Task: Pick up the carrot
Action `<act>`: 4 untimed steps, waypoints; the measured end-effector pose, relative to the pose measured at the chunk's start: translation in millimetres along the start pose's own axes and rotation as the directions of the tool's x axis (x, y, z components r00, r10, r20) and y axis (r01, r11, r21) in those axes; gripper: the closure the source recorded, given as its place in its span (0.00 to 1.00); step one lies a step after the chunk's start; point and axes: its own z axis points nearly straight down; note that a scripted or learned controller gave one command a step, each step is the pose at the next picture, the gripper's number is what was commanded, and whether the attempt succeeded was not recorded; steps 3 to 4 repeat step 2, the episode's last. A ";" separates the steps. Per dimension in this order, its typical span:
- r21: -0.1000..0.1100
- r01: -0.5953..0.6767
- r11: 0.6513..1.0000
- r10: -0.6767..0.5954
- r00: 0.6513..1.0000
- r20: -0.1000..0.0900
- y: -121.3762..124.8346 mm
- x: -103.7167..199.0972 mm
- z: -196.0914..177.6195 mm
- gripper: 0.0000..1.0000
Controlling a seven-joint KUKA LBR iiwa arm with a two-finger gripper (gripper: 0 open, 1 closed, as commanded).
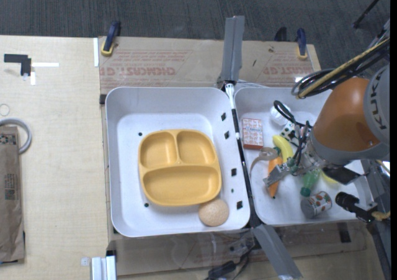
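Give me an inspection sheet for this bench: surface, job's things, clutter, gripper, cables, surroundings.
Surface: two white bins, left bin and right bin, on a cardboard sheet held by blue clamps.
Job's things: carrot lies in the right bin, below the banana.
Clutter: yellow divided plate and round tan ball in the left bin; patterned card, green bottle, small can in the right.
Gripper: gripper low over the right bin beside the carrot; grasp not confirmed.
Cables: black and yellow cables above the arm.
Surroundings: dark carpet, wooden tabletop.
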 end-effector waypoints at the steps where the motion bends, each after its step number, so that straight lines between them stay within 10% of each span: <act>1: 0.000 -0.005 1.000 0.005 1.000 0.001 -0.3 -1.0 -8.9 1.00; 2: -0.001 -0.035 0.999 0.035 0.999 0.002 64.2 24.7 -100.5 1.00; 4: -0.001 -0.035 0.999 0.035 0.999 0.002 64.2 24.7 -100.5 1.00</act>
